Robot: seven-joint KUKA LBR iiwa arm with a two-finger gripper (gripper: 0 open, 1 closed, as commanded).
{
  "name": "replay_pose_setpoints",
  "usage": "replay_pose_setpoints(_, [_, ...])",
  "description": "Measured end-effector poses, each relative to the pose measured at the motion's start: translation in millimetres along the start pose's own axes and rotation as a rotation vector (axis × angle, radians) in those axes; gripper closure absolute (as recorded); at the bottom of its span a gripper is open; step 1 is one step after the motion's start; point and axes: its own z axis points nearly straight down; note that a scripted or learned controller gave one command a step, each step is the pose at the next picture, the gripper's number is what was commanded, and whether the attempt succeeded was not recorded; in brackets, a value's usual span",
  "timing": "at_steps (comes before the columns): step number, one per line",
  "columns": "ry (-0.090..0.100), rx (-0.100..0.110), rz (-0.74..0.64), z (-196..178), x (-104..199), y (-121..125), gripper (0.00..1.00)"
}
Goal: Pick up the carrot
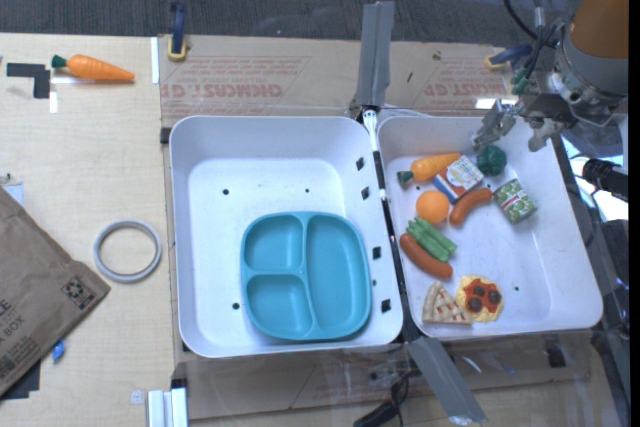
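Box: brown cardboard box (35,300) at the near left corner of the desk (80,165), cut off by the frame edge.
Ring: grey tape ring (127,249) flat on the desk, just right of the box, left of the left bin.
Far carrot: orange toy carrot (93,68) on the desk at far left, outside both bins, green end pointing left.
Left bin: white bin (200,155) holding a teal three-part plate (305,276) toward its near side.
Right bin: white bin (560,265) with a heap of toy food.
Carrot: carrot (432,166) in the right bin's far left part, green end to the left, beside an orange ball (432,206).
Other food: sausage (470,204), green bean pods (431,239), pizza slice (479,296), green carton (516,201).
Fingers: gripper (521,127) above the right bin's far right edge, fingers spread, pinching nothing, well apart from the carrot.
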Motion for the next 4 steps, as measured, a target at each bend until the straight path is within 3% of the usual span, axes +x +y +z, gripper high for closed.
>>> replay_pose_setpoints(1, [-0.001, 0.0, -0.053, 63.7, 52.4, 51.9, 0.0])
replay_pose_setpoints(2, [0.0, -0.001, -0.077, 130.3, 21.7, 58.6, 0.0])
replay_pose_setpoints(3, [-0.001, -0.003, -0.072, 88.9, -21.4, 63.1, 0.0])
replay_pose_setpoints(4, [-0.001, -0.004, -0.078, 8.3, -45.6, 63.2, 0.0])
